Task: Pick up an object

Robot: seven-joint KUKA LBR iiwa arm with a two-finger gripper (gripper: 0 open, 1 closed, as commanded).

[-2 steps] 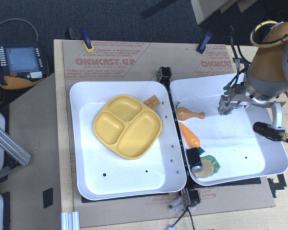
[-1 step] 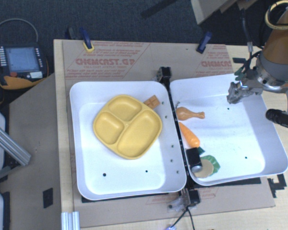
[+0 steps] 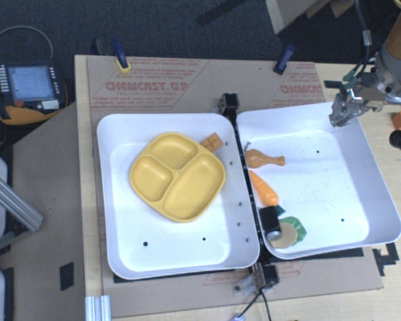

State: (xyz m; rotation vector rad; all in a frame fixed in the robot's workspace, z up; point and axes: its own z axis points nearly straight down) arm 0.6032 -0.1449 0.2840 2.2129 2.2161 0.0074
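Camera view puts my gripper (image 3: 341, 114) high at the far right corner of the right bin (image 3: 361, 179), hovering over its back rim with nothing between its tips as far as I can see; whether it is released or clenched I cannot tell at this size.

Everything worth grabbing in that bin lies crowded against its left wall, well apart from the gripper, toward the left and nearer the camera. The toy drumstick (image 3: 263, 158) is the nearest candidate: it lies roughly across the bin, its fat end by the divider and its thin end pointing back toward the gripper. Just below it the carrot (image 3: 264, 189) slants down to the right, and further down sit a black block (image 3: 270, 221) and a green-edged disc (image 3: 291, 233), touching each other.

The left bin (image 3: 120, 239) holds a yellow divided plate (image 3: 178, 176) with a small brown block (image 3: 212, 142) at its upper edge, farther off.

I judge the drumstick the shortest reach: a diagonal travel left, jaws set across its thin neck.
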